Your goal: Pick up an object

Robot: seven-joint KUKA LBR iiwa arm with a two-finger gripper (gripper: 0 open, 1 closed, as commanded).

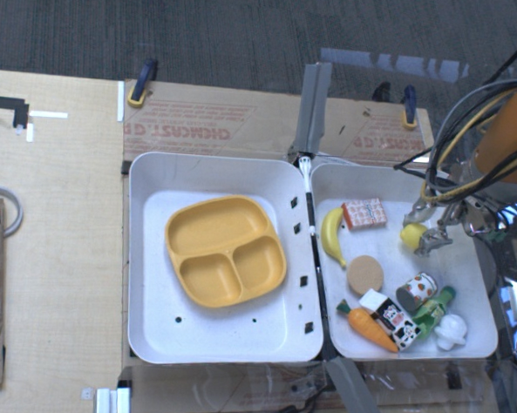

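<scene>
1. The grey arm with an orange band reaches in from the right; its two-finger gripper (425, 237) hangs over the right shallow white bin (485, 285).
2. A small yellow lemon-like ball (411, 236) sits between the jaws, which are clamped on it near the bin's upper right part.
3. Elsewhere in that bin lie a yellow banana (329, 234), a red-and-white box (364, 214), a tan round disc (364, 274), an orange carrot toy (370, 328), a small black-and-white carton (395, 322), a green bottle (434, 309) and a white lump (451, 331).
4. The left white bin (146, 325) holds a yellow three-compartment plastic plate (225, 250).
5. Both bins rest on the worktop (56, 232).
</scene>
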